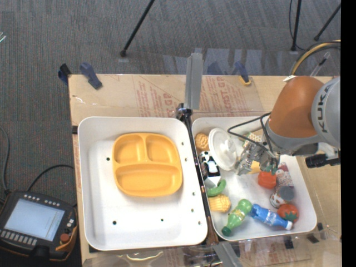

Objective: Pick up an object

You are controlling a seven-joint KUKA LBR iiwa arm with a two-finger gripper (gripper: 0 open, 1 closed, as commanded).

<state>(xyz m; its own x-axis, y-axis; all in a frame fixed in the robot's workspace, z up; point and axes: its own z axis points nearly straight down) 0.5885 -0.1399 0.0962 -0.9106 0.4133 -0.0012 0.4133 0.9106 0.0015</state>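
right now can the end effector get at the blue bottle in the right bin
Probably yes: the blue bottle lies uncovered near the right bin's front edge, its top free, with the end effector above the same bin.

The arm [328, 113], just right of the gripper [251, 159], bears the letters "KUK". Red mirrored print on the bench [167, 96] is unreadable.

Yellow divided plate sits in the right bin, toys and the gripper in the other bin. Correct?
Not quite. The camera view shows the yellow divided plate in the left bin, not the right. The toys, such as the green bottle and blue bottle, lie in the right bin, where the gripper is.
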